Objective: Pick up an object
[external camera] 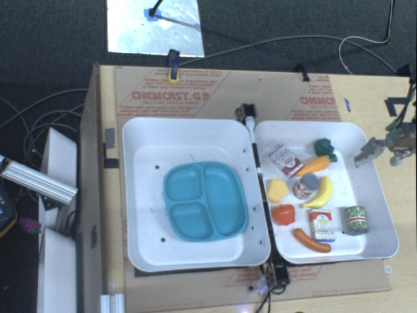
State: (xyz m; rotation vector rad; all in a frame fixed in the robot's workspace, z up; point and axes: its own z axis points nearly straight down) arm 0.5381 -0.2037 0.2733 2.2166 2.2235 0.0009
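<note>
At frame's right edge, jaws (380, 150) partly cut off, blurry

Blue tray (205, 199) – left bin (146, 150)

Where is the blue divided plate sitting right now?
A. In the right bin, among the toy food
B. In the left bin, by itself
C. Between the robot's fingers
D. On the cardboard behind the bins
B: the blue divided plate lies flat in the left bin, while the toy foods such as the carrot lie in the right bin.
</note>
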